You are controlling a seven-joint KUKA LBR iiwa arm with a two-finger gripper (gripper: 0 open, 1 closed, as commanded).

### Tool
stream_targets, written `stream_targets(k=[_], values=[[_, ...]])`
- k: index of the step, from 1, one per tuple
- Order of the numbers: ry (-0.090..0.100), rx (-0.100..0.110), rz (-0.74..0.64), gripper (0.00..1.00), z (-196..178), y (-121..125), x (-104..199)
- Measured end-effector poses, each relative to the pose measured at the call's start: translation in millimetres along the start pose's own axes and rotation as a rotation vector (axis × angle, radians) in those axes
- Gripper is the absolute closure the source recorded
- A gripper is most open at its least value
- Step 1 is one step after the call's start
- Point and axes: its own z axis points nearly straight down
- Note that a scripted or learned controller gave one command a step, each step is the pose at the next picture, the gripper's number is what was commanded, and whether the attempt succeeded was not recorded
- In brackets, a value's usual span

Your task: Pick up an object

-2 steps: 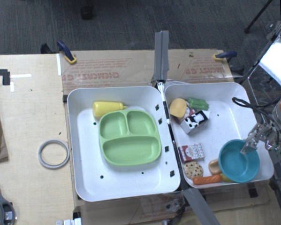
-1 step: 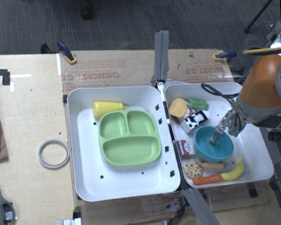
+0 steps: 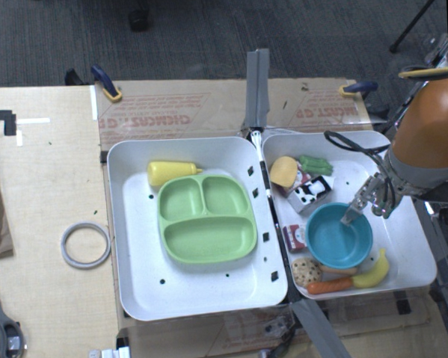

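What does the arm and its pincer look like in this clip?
The arm is grey, with a broad, rounded orange band above the wrist. A black cable loops beside it. The pincer is slim grey metal, narrowing to its tip.

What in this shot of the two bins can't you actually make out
- Gripper: in the camera view, its fingers blur over the blue bowl; open or shut is unclear.
- Cookie and carrot: the bowl's rim partly covers them.
- Small red packet: print too small to read.
- Scissors: cut off by the left edge.
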Motion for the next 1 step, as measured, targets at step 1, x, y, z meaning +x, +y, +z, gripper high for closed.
stream_targets(k=[1], values=[[0.001, 0.002, 0.329, 1.0, 0.2, 8.2, 0.1]])
